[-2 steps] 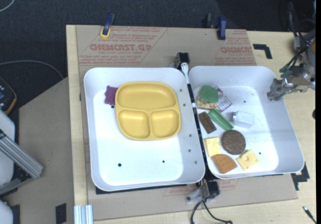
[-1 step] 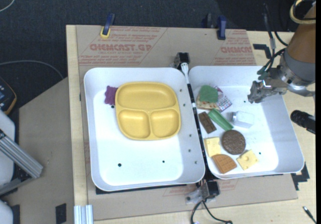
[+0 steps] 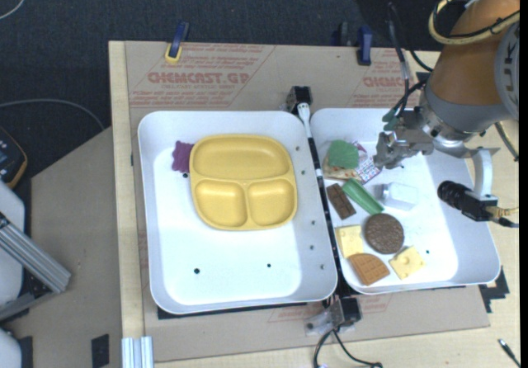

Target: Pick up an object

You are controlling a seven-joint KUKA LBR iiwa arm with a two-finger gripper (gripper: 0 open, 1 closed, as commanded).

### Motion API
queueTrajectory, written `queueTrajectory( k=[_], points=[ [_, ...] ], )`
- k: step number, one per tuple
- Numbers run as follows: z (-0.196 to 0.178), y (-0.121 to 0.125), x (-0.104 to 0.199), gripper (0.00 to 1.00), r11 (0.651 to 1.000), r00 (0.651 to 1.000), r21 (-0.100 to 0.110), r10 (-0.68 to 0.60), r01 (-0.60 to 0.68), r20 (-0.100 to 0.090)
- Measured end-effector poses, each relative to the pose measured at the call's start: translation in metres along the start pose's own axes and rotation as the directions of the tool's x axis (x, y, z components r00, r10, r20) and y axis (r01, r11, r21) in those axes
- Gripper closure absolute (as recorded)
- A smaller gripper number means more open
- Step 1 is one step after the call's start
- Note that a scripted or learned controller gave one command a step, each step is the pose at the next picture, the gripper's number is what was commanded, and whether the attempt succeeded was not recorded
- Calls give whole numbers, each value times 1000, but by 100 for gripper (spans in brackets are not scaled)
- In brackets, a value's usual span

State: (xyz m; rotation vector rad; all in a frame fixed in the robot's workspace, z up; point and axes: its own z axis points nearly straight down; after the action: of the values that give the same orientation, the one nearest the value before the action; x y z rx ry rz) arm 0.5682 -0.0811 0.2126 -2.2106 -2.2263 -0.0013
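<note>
**Desk:** Over the right-hand shallow white bin (image 3: 474,263), near its far edge, your grey arm's two-finger gripper (image 3: 393,149) hangs low above the toy food. What lies under it?

**Caption:** You have a cluster at that bin's far-left corner: a green leaf-shaped piece (image 3: 341,152) on a tan cracker-like piece (image 3: 334,168), with a small white-and-pink wrapper (image 3: 367,172) just beside the gripper's tip. A small white block (image 3: 401,194) lies just nearer the front edge than the gripper. A green cylinder (image 3: 361,195) runs diagonally from the far left toward the front right, between the wrapper and a round brown cookie (image 3: 384,233).

**Desk:** Is anything in its grasp?

**Caption:** You cannot tell from this slant whether the gripper is spread or closed; nothing is visibly caught in it.

**Desk:** Which way would the pick go?

**Caption:** By your view, the wrapper is nearest, just to the gripper's left and slightly toward the front edge. The cylinder would likely need a grasp across its diagonal axis.

**Desk:** And the rest?

**Caption:** Along the front edge you see a pale yellow square (image 3: 351,239), an orange-brown wedge (image 3: 368,268) and a holed yellow cheese cube (image 3: 407,262). A dark brown bar (image 3: 339,200) lies by the left wall. The left white bin (image 3: 165,267) carries a yellow divided tray (image 3: 243,180) with a purple piece (image 3: 181,155) at its far-left rim.
</note>
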Motion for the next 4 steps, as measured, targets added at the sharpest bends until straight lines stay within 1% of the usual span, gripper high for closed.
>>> queueTrajectory(
  k=[1, 2, 3, 4],
  points=[
    [6, 6, 58, 100, 1000, 1000, 1, 1, -1, 0],
    [-1, 18, 100, 100, 1000, 1000, -5, 2, -2, 3],
    [-21, 22, 156, 100, 1000, 1000, -7, 0, 0, 1],
    [-2, 30, 160, 100, 1000, 1000, 0, 6, -6, 4]
  ],
)
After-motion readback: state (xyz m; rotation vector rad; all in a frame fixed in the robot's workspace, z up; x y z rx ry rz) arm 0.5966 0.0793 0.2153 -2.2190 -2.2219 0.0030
